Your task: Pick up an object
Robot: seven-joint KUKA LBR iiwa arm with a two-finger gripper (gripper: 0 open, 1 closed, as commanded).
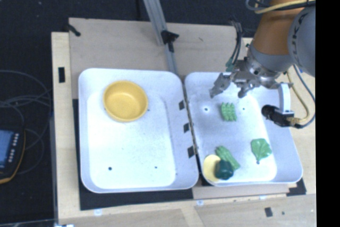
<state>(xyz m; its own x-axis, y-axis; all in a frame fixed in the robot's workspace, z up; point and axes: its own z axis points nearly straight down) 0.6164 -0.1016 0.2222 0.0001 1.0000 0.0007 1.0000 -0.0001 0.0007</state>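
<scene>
- Fingers [217,87] of the gripper [229,89] are standing apart, one splayed toward the divider side and the other toward the arm's side, with nothing showing between them.
- Both are hanging over the upper part of the right bin [276,138], so the open stance is reading as a readiness to close on something below.
- Sitting nearest to them is a small ridged light-green block [228,111], lying flat on the bin floor just beside the gap between the fingers (a little toward the camera from it); this is looking like the likeliest target.
- Lying well apart toward the near right corner is a crumpled green leaf-like piece [260,148].
- Crowding the near left corner are a long green piece [227,155], a dark teal round thing [224,170] and a small yellow dish [211,166], all touching or overlapping, which is making them awkward picks against the wall.
- Resting alone in the left bin [90,141] is a yellow bowl [125,100], upright, far from where the arm [276,29] is reaching.
- Judging from this, the grasp is not yet made: the wrist is needing to shift slightly toward the block and drop, straddling it before closing.
- Slipping is the risk, since the block is low and small.
</scene>
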